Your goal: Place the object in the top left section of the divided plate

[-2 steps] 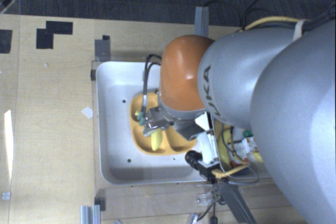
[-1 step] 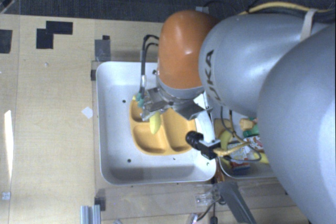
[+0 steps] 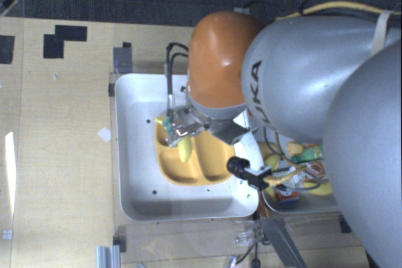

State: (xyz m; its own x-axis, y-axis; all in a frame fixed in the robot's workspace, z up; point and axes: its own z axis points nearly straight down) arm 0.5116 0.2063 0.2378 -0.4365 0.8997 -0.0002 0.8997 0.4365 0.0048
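Gripper (image 3: 176, 128) hung over yellow divided plate (image 3: 210, 163) — grip state unclear; pale yellowish object (image 3: 184, 149) beneath looked light, smooth — pinch mid-body.

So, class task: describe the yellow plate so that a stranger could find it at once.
Start at the left white bin, under the arm's orange band. The plate lies inside it, partly covered by the wrist. It is the bin's one yellow thing, with ridges dividing it into sections, unlike the small mixed items heaped in the right bin.

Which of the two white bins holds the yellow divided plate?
The left bin, under the orange-banded wrist, holds the yellow divided plate. The right bin holds a pile of mixed small items.
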